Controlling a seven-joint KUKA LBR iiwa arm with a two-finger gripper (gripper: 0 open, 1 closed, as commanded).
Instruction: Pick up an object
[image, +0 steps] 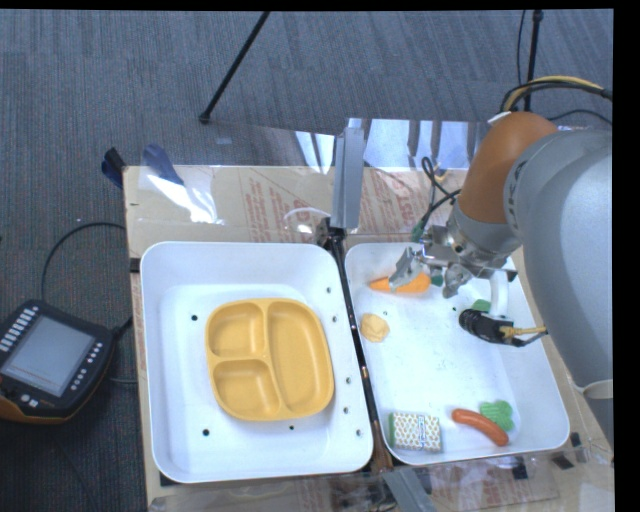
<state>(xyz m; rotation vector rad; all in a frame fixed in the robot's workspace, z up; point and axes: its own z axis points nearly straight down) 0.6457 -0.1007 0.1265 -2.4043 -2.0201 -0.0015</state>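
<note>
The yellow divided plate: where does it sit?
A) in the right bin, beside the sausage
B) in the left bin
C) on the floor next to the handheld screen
B: the yellow divided plate lies flat inside the left bin, while the sausage is in the right bin.

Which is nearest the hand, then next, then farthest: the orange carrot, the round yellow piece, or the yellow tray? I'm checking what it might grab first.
From the hand:
1. Orange carrot, right bin, just beside the hand.
2. Round yellow piece, right bin's left side.
3. Yellow tray, left bin.
</note>
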